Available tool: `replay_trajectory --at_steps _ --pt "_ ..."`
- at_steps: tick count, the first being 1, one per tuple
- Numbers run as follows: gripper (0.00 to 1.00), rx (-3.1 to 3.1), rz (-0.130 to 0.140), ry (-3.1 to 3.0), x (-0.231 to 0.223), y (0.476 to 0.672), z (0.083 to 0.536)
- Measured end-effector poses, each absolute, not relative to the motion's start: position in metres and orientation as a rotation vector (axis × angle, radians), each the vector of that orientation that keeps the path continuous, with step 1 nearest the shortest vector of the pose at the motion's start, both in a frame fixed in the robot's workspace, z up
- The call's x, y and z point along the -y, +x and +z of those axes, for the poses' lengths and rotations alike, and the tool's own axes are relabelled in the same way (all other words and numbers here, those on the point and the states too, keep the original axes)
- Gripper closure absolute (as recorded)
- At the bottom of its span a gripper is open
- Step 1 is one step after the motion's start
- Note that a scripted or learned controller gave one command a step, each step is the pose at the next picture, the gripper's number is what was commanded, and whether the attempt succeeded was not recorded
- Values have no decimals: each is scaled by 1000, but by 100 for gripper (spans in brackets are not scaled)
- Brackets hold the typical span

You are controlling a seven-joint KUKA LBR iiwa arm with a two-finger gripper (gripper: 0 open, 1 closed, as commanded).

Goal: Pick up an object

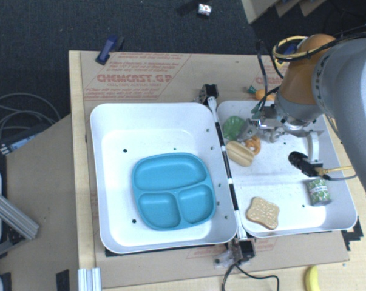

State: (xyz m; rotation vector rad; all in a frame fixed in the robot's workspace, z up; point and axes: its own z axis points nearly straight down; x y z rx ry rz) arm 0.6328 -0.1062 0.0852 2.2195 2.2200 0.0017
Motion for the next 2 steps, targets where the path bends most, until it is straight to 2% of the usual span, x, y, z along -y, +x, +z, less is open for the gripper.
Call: replay_trajectory --at_steps 1,2 --pt "100 -2220 2 2216 106 633 95" --pt "100 -2222 3 2218 61 588 186"
